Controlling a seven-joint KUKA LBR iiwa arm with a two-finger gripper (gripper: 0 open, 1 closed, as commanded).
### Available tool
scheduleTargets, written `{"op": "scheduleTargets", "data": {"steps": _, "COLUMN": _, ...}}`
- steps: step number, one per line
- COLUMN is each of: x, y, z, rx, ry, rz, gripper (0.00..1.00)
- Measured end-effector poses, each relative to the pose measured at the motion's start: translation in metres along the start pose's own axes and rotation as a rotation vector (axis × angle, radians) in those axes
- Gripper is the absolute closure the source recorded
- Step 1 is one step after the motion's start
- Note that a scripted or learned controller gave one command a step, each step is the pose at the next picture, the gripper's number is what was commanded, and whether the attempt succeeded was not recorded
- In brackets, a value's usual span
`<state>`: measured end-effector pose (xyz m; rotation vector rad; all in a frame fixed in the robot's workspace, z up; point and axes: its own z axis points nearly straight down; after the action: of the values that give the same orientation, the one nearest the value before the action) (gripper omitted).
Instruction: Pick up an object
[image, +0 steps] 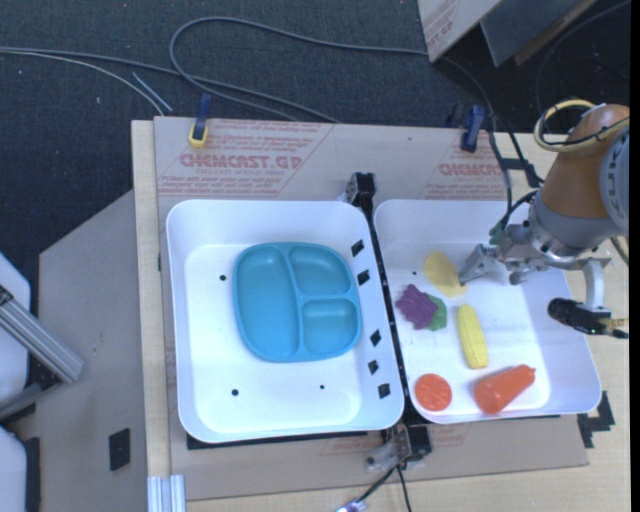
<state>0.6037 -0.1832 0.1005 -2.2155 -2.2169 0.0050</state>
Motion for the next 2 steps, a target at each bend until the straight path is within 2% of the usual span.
{"op": "scheduleTargets", "data": {"steps": 1, "x": -0.001, "y": 0.002, "z": -0.016, "rx": -0.009, "ry": -0.002, "rz": 0.0, "gripper": 1.0}}
{"op": "scheduleTargets", "data": {"steps": 2, "x": 0.001, "y": 0.002, "z": -0.081, "rx": -0.015, "ry": -0.005, "rz": 0.0, "gripper": 1.0}}
